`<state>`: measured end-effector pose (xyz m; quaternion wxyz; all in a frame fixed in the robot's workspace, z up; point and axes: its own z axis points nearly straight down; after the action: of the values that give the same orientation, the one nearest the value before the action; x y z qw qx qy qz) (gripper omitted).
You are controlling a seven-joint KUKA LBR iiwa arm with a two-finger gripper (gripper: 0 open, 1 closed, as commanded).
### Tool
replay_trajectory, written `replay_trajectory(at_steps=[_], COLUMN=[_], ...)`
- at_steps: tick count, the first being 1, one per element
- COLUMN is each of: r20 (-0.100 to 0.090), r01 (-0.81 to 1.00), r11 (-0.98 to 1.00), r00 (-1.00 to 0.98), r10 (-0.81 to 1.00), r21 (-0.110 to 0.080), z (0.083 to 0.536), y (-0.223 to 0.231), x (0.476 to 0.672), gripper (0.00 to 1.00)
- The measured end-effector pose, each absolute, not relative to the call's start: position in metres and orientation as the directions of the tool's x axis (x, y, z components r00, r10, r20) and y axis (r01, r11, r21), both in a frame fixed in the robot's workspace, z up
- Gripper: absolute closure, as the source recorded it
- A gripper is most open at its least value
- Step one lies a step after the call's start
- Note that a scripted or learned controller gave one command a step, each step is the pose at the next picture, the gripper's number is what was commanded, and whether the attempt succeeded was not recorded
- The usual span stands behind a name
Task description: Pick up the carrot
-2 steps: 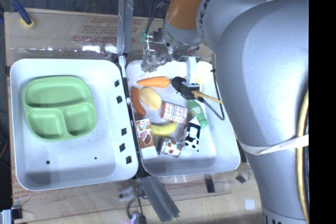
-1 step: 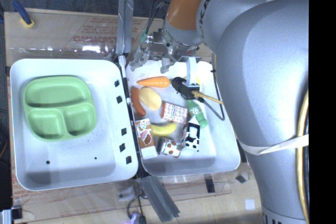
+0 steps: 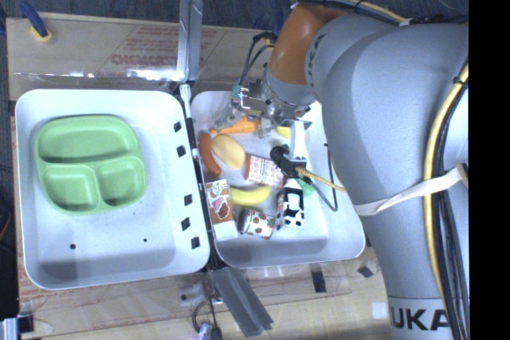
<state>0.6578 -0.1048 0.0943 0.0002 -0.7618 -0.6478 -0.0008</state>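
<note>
The carrot (image 3: 238, 126) is a small orange piece lying near the back of the right bin (image 3: 343, 239). Only part of it shows, because the wrist hardware covers its far end. My gripper (image 3: 255, 111) reaches down into the back of that bin, directly over and against the carrot's upper end. The orange band of the arm (image 3: 296, 44) sits just above it. Whether the carrot is held does not show from this angle.
Crowded beside the carrot are a reddish sausage (image 3: 209, 154), a pale yellow fruit (image 3: 228, 150), a small carton (image 3: 263, 170), a banana (image 3: 249, 195) and a black-and-white item (image 3: 293, 207). The left bin (image 3: 32, 251) holds a green divided tray (image 3: 89, 163).
</note>
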Motion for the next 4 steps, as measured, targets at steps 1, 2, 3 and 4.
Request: replay_trajectory(at_steps=[1,2,3,4], r20=[0.000,0.000,0.000,0.000], r01=[0.987,0.988,0.988,0.988], r11=[-0.157,-0.156,-0.152,-0.152], r00=[0.157,0.156,0.152,0.152], r10=[0.988,0.988,0.988,0.988], r21=[-0.015,-0.015,-0.017,-0.017], z=[0.102,0.103,0.113,0.113], y=[-0.105,-0.105,-0.105,-0.105], x=[0.655,0.655,0.655,0.655], gripper=[1.00,0.00,1.00,0.00])
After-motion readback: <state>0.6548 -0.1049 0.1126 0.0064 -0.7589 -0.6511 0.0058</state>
